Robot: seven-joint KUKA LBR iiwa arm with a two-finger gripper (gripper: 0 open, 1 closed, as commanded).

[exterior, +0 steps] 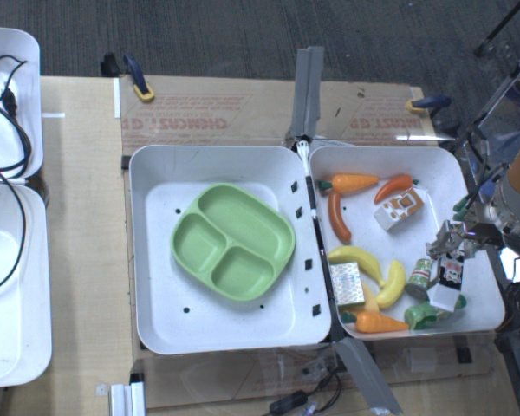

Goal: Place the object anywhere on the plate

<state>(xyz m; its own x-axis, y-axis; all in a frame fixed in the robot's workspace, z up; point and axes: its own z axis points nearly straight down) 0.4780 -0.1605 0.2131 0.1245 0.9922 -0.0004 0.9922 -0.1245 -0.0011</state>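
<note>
A green divided plate (234, 242) lies in the left white bin (152, 319), with nothing on it. The right bin (477, 319) holds several toy foods. My gripper (449, 243) hangs low at that bin's right side. It is just above a small green-labelled can (420, 276) and a black-and-white carton (450, 277). I see nothing held in it. The arm's wrist sits at the frame's right edge.
The right bin also holds an orange carrot (354, 182), a red pepper (394, 186), a sausage (338, 216), a white and orange carton (399, 211), two bananas (358, 259), a pale box (347, 284) and a second carrot (381, 322). A grey divider post (308, 94) stands between the bins.
</note>
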